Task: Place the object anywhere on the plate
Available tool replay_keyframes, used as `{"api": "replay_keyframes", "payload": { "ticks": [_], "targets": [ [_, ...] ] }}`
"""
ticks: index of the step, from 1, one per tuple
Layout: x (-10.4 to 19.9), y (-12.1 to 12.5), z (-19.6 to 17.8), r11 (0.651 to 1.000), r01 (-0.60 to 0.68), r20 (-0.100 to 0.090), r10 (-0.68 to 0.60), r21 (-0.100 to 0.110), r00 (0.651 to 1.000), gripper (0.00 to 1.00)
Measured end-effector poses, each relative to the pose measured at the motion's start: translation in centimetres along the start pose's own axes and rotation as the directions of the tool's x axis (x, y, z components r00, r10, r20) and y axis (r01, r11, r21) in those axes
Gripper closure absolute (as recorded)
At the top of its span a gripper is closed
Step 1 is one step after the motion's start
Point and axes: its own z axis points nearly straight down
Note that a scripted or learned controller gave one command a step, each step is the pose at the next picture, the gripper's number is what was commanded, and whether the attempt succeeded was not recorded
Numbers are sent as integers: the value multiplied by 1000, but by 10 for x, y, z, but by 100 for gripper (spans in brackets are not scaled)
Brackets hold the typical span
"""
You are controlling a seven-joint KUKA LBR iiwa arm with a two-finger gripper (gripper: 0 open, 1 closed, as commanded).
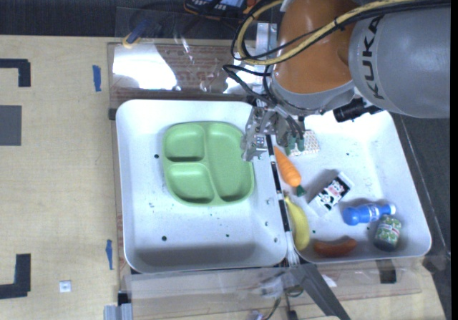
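**A:** What is the biggest thing in view?

**B:** The grey arm (401, 46), entering at three o'clock and reaching toward the centre. Below it sit two white bins side by side. The left bin (143, 225) holds a green divided plate (207, 161). The right bin (408, 168) holds the loose items.

**A:** Where is the gripper?

**B:** The gripper (259, 141) hangs over the wall between the bins, at the plate's three o'clock edge. I cannot tell what it is doing, and I see nothing clearly held.

**A:** And the object to be placed?

**B:** Probably one from the right bin. A carrot (288, 168) lies just at five o'clock of the gripper. A banana (298, 222) lies along the dividing wall. Further toward four o'clock are a red sausage (335, 245), a black-and-white packet (330, 192), a blue bottle (365, 212) and a dark jar (387, 233).

**A:** What could go wrong?

**B:** I judge the gripper may be carrying nothing, so a release here would put nothing on the plate. Being right at the plate's rim, anything dropped could also roll off or land on the wall.
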Motion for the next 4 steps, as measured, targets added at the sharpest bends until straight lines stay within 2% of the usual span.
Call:
{"api": "replay_keyframes", "payload": {
  "ticks": [1, 2, 3, 4],
  "targets": [
    [-34, 15, 25, 988, 151, 2, -151, 0, 988, 100],
    [-64, 70, -60, 992, 129, 2, -129, -1, 992, 100],
    [-69, 33, -143, 919, 393, 5, -393, 0, 919, 100],
    [-17, -11, 25, 918, 397, -1, -397, -1, 918, 100]
  ]
}}
